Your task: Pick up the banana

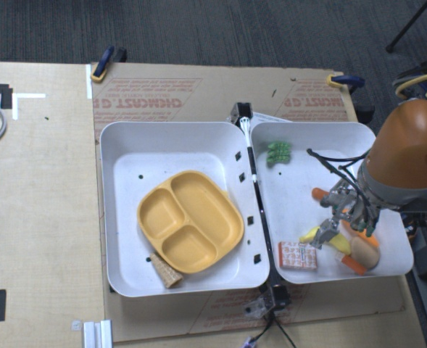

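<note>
Now the gripper [329, 230] is low inside the right bin [285, 194], in its near right part, and the grey arm with the orange band [409, 147] hangs over that bin from the right. The banana [328, 238] lies on the bin floor there, yellow and small, and most of it is covered by the metal fingers. One end shows to the left, near the red and white packet [298, 256], and another yellow piece shows to the right of the fingers. The fingers point down on it, but whether they are wide, narrow, or closed on the fruit I cannot tell, because the wrist hides the gap.

Other toy food crowds this corner: an orange carrot piece [320, 193] on the far side, and a brown bun-like thing [365, 251] and an orange piece [354, 265] on the right and near side. I think this crowding is why the gripper comes straight from above. The green vegetable [278, 153] lies well apart, at the far left of the same bin.

The left bin [119, 194] holds a yellow divided plate [190, 220] and a brown block [165, 270] at its near edge; they have no part in this task.
</note>
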Available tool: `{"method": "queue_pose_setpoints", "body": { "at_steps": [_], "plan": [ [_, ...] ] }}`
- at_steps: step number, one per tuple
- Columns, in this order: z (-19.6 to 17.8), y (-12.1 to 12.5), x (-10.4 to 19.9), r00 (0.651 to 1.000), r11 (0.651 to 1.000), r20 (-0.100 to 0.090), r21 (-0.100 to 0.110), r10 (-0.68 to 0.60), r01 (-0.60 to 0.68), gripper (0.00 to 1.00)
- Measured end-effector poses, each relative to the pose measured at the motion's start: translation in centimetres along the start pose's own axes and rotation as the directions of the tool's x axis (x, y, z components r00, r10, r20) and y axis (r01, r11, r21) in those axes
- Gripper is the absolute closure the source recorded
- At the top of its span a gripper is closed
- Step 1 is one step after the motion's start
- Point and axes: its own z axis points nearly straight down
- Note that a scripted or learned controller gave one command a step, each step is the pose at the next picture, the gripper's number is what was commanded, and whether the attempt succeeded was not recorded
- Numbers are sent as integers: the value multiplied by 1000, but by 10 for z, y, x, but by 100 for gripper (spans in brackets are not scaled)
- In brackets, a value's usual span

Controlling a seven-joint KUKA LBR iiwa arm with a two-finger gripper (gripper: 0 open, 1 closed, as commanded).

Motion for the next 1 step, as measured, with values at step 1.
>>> {"method": "queue_pose_setpoints", "body": {
  "at_steps": [1],
  "plan": [
    [37, 10, 0, 975, 975, 2, 0, -222, 222, 0]
  ]
}}
